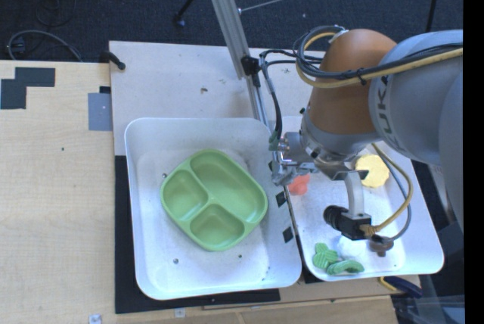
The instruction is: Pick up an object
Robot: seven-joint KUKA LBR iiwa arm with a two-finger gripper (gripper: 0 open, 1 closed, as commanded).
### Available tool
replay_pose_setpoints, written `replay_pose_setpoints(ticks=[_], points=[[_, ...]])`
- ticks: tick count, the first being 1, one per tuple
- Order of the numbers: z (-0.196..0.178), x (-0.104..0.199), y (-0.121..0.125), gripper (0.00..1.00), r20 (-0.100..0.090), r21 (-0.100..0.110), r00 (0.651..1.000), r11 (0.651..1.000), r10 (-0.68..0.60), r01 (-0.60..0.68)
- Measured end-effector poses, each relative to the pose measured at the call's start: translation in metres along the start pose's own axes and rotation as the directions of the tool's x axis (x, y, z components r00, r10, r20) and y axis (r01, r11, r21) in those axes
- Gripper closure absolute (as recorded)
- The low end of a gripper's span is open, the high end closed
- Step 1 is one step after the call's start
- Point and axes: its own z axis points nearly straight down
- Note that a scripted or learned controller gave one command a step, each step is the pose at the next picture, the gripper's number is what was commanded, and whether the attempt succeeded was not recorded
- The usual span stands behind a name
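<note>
Here, gripper (pixel 286 163) hangs near red piece (pixel 299 184); open or closed, can't tell.
Piece looks small, light, maybe soft: pinch across its middle.

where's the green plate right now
The green divided plate sits near the middle of the left bin in the camera view, left of the red piece in the right bin.

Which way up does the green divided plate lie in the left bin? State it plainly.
Right way up: the green divided plate lies in the left bin with its three hollow compartments facing up, nothing in them.
</note>
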Motion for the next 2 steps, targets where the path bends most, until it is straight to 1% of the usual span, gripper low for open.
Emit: replay_pose_setpoints(ticks=[1,2], points=[[0.0033,0.0411,-0.0197,1.0,0.001,0.001,1.0,1.0,0.0,0.0],[0.0031,0.0387,-0.0189,0.0,0.002,-0.001,1.0,1.0,0.005,-0.005]])
